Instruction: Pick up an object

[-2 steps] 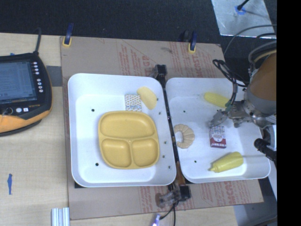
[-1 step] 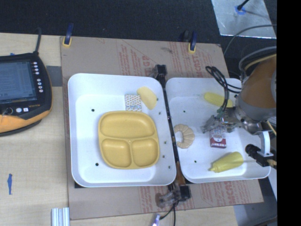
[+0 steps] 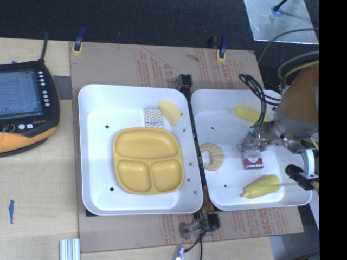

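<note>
Bins, two of them, white and shallow, sit side by side on brown cardboard clamped to a tabletop (image 3: 32,199), likely so loose things stay inside reach of the arm.

The left bin (image 3: 89,145) holds three things. One yellow divided plate (image 3: 148,160), with three compartments, lies flat at its centre. One small patterned packet (image 3: 153,118) lies at twelve o'clock from the plate, touching its rim. One pale yellow piece (image 3: 169,112) lies just beside the packet, toward one o'clock.

The right bin (image 3: 227,196) holds four things. One ring-shaped pale biscuit or toy (image 3: 212,156) lies at its nine o'clock wall. One yellow piece (image 3: 248,113) lies near twelve o'clock. One yellow squash-like toy (image 3: 262,186) lies at six o'clock. One small red and white box (image 3: 252,160) lies near the centre.

The arm (image 3: 301,102) reaches in from three o'clock. Its claw (image 3: 255,143) hangs right above the red and white box, at the box's twelve o'clock, apparently lined up to pick it. How wide the claw stands I cannot tell, and nothing is seen gripped in it.

One tablet-like controller (image 3: 24,104) with an orange edge rests at nine o'clock, well apart from both bins.
</note>
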Motion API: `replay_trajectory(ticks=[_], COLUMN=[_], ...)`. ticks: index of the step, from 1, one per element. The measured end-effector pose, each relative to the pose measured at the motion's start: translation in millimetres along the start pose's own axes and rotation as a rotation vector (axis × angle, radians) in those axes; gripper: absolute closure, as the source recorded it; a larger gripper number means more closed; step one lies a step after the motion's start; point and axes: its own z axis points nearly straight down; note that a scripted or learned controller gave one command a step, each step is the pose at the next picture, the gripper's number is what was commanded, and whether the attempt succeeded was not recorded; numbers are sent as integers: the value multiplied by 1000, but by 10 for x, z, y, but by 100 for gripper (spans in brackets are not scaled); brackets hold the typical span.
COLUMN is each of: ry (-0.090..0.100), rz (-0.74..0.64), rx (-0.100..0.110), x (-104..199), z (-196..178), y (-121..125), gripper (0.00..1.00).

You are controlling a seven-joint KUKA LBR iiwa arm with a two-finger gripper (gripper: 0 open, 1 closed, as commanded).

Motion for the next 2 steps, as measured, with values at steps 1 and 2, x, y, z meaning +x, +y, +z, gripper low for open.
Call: replay_trajectory(ticks=[1, 2], ry=[1, 3], rz=[2, 6], rx=[-3, -4], x=[584, 1106], z=[-351, -992], y=[457, 484], gripper=[100, 100])
